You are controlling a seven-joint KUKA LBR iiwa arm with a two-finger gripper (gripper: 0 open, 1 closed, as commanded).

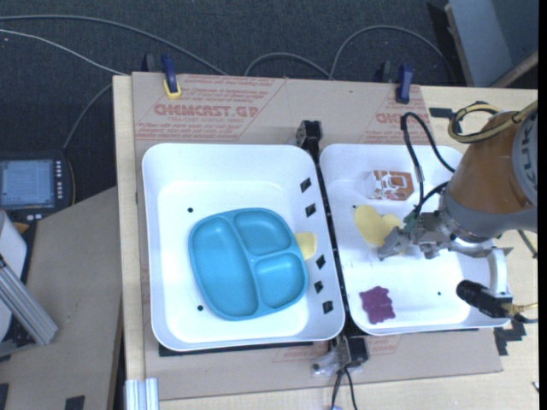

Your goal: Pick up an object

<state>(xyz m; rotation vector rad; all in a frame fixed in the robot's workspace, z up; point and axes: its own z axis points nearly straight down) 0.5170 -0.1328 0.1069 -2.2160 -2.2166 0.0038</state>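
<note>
A robotics lab: a clamped cardboard bench (214, 105), trailing cables (85, 37), and a small monitor (30, 184).

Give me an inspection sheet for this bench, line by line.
Surface: two white bins, left bin, right bin, on a board.
Job's things: yellow piece, purple piece, brown-and-white packet in the right bin.
Clutter: blue divided tray and small yellow item in the left bin.
Grippers: gripper low beside the yellow piece.
Cables: black cable over the right bin.
Surroundings: monitor, dark floor.
</note>
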